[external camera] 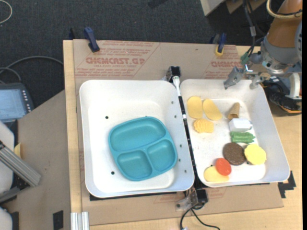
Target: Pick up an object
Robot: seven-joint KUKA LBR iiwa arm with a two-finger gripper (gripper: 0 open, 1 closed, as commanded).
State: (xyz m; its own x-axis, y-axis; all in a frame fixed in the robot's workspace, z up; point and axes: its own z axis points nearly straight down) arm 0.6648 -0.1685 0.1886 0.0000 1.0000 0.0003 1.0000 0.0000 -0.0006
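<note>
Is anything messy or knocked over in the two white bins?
Nothing stands out. The blue tray lies flat in the left bin, a bit slanted. The toy foods, like the cone and red tomato, sit loosely in the right bin, none spilled outside.

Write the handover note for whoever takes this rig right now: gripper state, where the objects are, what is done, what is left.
Gripper: open, holding nothing, above the far rim of the right bin.
Right bin contents: two yellow chips, ridged yellow piece, cone, white block, green pod, brown cookie, yellow lemon-like piece, red tomato lying on a yellow piece.
Left bin: teal divided plate.
Done: no object picked.
Left: descend, grasp one object, lift. The cone and chips look nearest the gripper.
</note>
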